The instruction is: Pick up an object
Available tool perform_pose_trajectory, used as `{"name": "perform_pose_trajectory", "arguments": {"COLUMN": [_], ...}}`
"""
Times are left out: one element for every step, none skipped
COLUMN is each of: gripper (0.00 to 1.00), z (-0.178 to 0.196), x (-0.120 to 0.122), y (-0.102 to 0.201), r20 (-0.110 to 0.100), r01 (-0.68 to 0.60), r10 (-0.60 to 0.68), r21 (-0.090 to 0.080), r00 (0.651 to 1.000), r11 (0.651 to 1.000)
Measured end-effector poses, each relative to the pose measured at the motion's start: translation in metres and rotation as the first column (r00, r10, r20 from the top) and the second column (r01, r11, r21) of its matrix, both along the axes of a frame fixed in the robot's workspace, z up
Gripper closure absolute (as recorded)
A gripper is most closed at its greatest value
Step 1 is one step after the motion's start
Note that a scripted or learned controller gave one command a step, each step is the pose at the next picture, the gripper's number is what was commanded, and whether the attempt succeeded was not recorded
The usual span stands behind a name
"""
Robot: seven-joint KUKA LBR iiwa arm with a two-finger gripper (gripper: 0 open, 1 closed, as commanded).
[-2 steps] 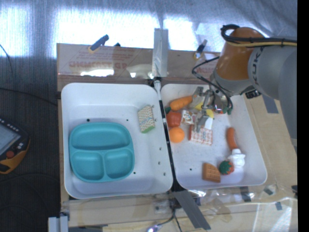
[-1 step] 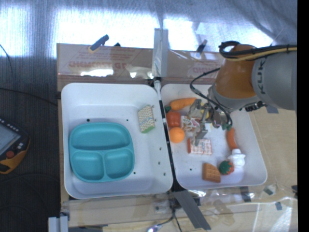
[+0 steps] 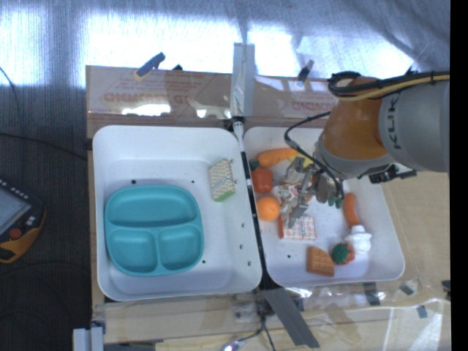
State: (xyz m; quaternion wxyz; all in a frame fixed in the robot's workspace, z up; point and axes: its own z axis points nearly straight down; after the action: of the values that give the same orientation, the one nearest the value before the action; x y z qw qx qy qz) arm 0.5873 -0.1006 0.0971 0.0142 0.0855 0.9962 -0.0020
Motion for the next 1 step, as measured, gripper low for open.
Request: {"name": "perform_pose_trajectory", "arguments": {"gripper": [0.00], "z": [-0.0019], "x": [0.0448], "y": [0.0005], "r20": [-0.021], "r01": [0.113], "r10": [-0.113], "r21": [0.004], "r00": [0.993], "r11": [0.994]}}
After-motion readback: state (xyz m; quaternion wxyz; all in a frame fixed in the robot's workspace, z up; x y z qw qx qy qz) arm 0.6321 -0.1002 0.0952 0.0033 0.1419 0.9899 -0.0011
